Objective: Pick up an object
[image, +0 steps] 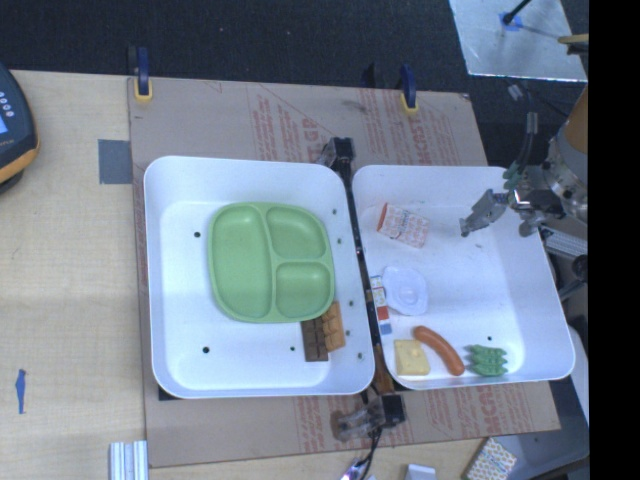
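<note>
Several small items lie in the right bin (530, 268); the toy sausage (440, 350), at six o'clock, looks light, firm, best pinched across its middle. Gripper (500, 213) hovers at two o'clock, fingers spread, empty.

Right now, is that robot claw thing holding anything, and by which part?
Nothing is held. The end effector hangs open over bare floor of the right bin, apart from the packet and the sausage.
</note>
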You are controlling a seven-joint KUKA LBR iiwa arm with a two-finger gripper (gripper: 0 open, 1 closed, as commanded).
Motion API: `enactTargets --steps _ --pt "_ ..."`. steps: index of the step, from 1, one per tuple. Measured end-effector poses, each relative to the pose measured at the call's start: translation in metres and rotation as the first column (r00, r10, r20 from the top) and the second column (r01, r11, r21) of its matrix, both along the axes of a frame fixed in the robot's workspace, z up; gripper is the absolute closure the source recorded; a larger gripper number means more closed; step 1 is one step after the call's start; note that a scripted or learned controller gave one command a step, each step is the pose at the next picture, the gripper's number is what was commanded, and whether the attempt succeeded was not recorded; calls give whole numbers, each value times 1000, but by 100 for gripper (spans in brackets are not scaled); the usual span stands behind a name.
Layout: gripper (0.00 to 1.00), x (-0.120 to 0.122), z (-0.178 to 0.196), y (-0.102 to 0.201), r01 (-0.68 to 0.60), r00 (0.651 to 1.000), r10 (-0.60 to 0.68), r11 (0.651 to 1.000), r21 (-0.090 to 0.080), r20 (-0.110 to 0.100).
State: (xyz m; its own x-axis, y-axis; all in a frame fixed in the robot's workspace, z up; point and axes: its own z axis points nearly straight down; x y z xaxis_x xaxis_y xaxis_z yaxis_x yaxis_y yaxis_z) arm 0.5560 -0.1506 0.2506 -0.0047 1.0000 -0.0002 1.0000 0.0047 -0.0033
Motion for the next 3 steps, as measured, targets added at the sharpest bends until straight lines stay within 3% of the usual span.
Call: enactTargets --steps 1,2,3 --pt "0 -78 -62 65 -4 1000 4 1000 5 -11" --pt "0 10 -67 -26 5 1000 -5 1000 -6 9" --pt "0 103 -57 68 -8 1000 8 1000 1 10"
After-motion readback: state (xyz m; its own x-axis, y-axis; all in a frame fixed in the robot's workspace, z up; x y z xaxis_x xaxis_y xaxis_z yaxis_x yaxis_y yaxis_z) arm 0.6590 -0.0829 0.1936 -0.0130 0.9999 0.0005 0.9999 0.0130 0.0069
